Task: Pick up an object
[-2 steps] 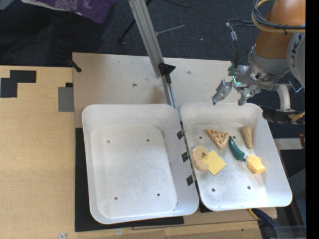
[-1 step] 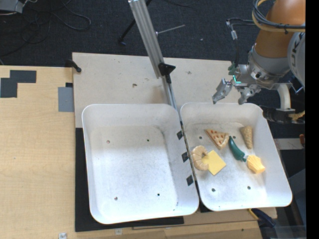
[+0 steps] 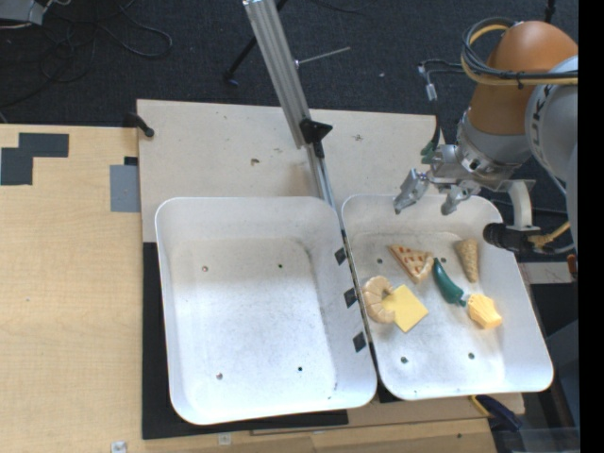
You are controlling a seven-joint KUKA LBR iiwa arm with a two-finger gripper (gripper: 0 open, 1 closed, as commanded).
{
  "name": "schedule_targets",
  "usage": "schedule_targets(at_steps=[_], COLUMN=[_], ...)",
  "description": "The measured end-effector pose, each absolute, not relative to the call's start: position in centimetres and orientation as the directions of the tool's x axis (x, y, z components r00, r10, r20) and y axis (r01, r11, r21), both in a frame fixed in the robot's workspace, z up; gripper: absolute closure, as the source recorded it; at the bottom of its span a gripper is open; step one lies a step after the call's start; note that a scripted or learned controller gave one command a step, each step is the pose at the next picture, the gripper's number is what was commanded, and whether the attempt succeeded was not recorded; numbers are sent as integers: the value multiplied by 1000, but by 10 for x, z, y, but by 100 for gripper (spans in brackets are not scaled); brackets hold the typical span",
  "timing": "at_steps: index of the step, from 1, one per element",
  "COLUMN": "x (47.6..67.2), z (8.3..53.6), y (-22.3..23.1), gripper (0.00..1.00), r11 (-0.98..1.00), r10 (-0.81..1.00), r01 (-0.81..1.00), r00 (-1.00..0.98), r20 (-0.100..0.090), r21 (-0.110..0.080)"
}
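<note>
Five small toys lie in the right bin (image 3: 528,366), toward its upper middle. A waffle wedge (image 3: 411,260) points down and right. Just right of it a green-handled tool (image 3: 447,283) runs diagonally from upper left to lower right, its lower end touching a yellow piece (image 3: 484,310). A cone (image 3: 468,258) stands nearly vertical, tip down, near the bin's right wall. At lower left a round tan pastry (image 3: 377,297) touches a flat yellow square (image 3: 407,309) set like a diamond. No writing can be read on any of them.

The gripper (image 3: 430,196) hangs over the bin's top rim, above the toys, fingers spread apart with nothing between them.

The left bin (image 3: 189,253) sits beside it, specked with dark dots. Both rest on a pale board (image 3: 217,149); a wooden table (image 3: 66,300) lies left, dark floor with cables behind. A slanted metal rail (image 3: 278,64) rises between the bins.
</note>
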State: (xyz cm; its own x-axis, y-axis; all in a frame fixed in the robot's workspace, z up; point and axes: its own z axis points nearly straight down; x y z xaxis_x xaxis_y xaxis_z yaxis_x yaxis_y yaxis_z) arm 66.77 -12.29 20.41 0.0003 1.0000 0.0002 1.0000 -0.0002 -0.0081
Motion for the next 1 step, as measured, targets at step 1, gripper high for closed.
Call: schedule_targets(at_steps=[1], x=[659], z=[151], y=[-116], gripper=[0], r11=[-2], r10=[1000], r01=[1000], r00=[2], r20=[2], r21=[-9])
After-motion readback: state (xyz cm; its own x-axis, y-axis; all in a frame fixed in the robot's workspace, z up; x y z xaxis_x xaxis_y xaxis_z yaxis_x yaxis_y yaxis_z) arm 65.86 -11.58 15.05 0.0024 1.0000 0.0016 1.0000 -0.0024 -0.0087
